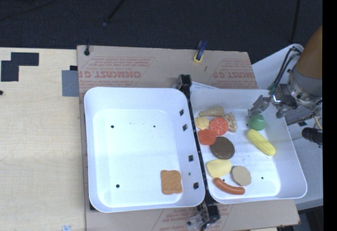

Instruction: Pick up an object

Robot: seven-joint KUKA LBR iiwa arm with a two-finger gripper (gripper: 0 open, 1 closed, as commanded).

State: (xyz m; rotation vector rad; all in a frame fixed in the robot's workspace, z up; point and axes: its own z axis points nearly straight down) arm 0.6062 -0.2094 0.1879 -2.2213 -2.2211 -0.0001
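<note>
The right bin [292,172] holds a cluster of toy foods, any of which could be picked. Nearest the gripper [268,106] is a small green ball [256,121], lying by the bin's far right part, just below and left of the gripper's fingers. The gripper hangs above that corner of the bin with its two fingers spread apart; one grey finger [259,103] points down toward the green ball, and nothing sits between the fingers. Whether the finger touches the ball cannot be told.

Just below the ball lies a yellow corn cob [261,142], slanted. To the left, a red tomato slice [218,126] sits next to a tan wedge [230,121] and a pale bread piece [211,112]. A yellow piece [202,122] and an orange-red disc [206,137] lie against the bin's left wall. A dark brown patty [222,148] rests in the middle. Nearer the front are a yellow lump [218,167], a tan round biscuit [241,175] and a red sausage [228,187].

The left bin [105,119] holds an orange waffle-like square [171,181] near its front right corner. Both bins rest on a cardboard sheet [131,67] on a light wooden bench [37,146]. A blue and yellow clamp [199,52] sits at the cardboard's far edge.
</note>
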